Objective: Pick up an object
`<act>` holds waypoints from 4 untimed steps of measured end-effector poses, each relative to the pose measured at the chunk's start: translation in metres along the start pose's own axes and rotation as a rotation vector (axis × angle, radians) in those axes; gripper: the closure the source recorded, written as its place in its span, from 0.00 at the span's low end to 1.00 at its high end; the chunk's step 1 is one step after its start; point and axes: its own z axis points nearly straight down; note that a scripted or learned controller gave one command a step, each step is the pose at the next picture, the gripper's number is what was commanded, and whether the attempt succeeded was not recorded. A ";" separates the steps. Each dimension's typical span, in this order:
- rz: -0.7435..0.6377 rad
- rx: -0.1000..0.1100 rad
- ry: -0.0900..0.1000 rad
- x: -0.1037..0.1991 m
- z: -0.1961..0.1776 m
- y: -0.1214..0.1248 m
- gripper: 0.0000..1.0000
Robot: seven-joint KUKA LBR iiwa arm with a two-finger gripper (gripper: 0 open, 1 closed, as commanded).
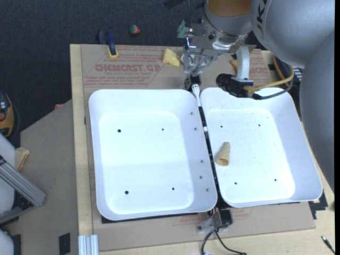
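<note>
A small tan, cone-shaped object (223,154) lies in the right bin (276,142), close to its left wall. My gripper (192,72) hangs at the far end of the seam between the two bins, well behind the tan object and above the bench board. Its metal fingers point down, with nothing visible between them. The grey arm with its orange band reaches in from the upper right.
The left bin (143,153) sits beside the right one. A yellow scrap (171,58) lies on the cardboard behind the bins, near a blue and yellow clamp (111,44). A black fitting with cables (236,84) hangs over the right bin's far rim.
</note>
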 end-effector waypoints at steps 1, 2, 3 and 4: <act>-0.003 0.013 0.001 0.039 0.018 -0.050 1.00; -0.007 0.011 0.002 0.136 0.082 -0.028 1.00; 0.009 -0.001 -0.002 0.047 0.020 -0.024 1.00; -0.006 0.017 0.000 0.135 0.097 -0.048 1.00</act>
